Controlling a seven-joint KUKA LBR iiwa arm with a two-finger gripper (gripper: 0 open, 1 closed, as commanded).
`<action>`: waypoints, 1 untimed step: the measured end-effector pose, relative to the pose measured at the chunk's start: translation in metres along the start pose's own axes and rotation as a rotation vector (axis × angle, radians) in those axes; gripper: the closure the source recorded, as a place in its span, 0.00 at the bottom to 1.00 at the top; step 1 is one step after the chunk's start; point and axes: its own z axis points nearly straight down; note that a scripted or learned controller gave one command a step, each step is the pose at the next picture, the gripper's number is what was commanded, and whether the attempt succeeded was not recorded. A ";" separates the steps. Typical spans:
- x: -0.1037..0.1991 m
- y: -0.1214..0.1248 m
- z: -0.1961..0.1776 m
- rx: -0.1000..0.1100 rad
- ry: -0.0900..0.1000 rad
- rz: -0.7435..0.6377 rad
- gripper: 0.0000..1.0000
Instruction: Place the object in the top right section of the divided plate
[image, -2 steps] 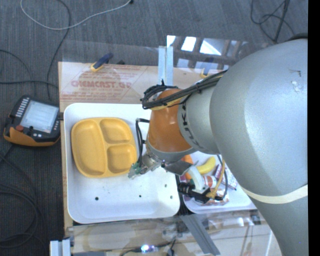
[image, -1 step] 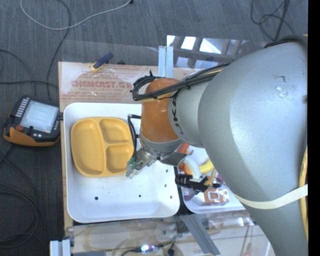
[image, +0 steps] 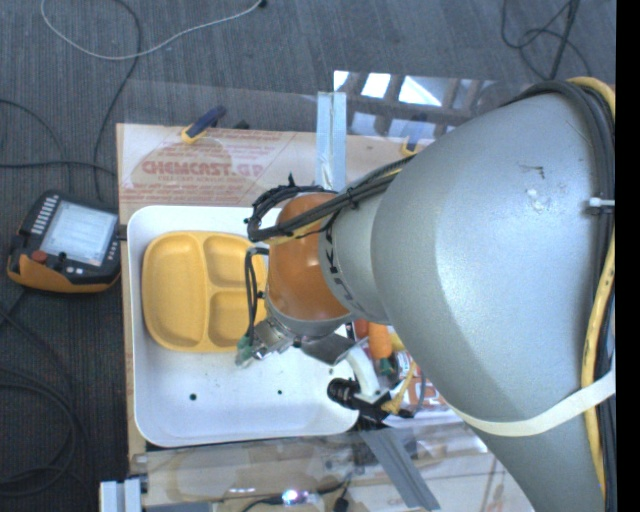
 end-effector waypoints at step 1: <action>-0.020 0.050 -0.054 0.017 0.012 0.236 1.00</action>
